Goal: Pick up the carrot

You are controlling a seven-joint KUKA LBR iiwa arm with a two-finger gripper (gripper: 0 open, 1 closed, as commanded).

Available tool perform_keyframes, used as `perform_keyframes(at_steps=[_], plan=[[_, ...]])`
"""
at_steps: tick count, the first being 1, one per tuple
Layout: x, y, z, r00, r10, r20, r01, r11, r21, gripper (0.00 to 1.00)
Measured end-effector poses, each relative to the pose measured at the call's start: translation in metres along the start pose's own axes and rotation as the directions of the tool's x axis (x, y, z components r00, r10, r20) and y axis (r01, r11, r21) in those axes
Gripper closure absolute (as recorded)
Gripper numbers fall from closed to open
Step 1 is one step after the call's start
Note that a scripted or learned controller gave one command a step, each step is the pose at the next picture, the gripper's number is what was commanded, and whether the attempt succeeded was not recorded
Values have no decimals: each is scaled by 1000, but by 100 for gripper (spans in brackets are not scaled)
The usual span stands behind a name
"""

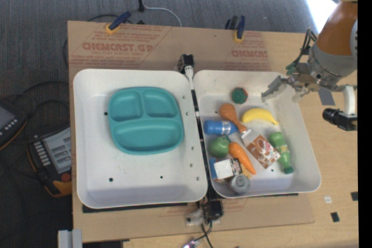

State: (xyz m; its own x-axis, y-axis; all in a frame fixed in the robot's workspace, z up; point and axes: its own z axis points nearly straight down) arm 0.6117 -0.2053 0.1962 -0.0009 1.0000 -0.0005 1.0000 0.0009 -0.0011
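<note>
Desk (pixel 325 183): flat tan board, clamped at far edge; two shallow white bins side by side, glossy moulded plastic, rounded corners.

Left bin (pixel 93 183): holds one teal tray (pixel 146 120), smooth plastic, rounded rectangle, three compartments.

Right bin (pixel 302 177): holds cluster of small items.
- Carrot (pixel 241 158): orange, tapered, smooth; lies on bin floor near centre of cluster, pointing near-right; just right of green apple (pixel 219 146), just left of carton (pixel 263 151).
- Drumstick (pixel 232 115): orange-brown, bulbous at far end, narrow toward near end.
- Banana (pixel 260 117): yellow, curved, right of drumstick.
- Green ball (pixel 239 94): dark, knobbly, far side of bin.
- Blue bottle (pixel 218 127): cylindrical, lying on side, between drumstick and apple.
- Green bottle (pixel 281 152): elongated, glossy, right of carton.
- White box (pixel 224 168) and grey can (pixel 240 183): near edge of bin.

Gripper (pixel 283 89): grey metal, over far-right corner of right bin, well apart from carrot. Jaws spread, nothing between them. Above wrist: orange band, rounded housing.
</note>
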Motion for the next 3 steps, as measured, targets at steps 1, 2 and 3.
perform_keyframes(at_steps=[1, 2, 3], plan=[[53, -22, 102, 994, -106, 1, 106, 994, -2, 0], [103, 5, 107, 995, -96, 6, 96, 995, -12, 0], [106, -10, 107, 993, 122, 0, -122, 992, -16, 0]])
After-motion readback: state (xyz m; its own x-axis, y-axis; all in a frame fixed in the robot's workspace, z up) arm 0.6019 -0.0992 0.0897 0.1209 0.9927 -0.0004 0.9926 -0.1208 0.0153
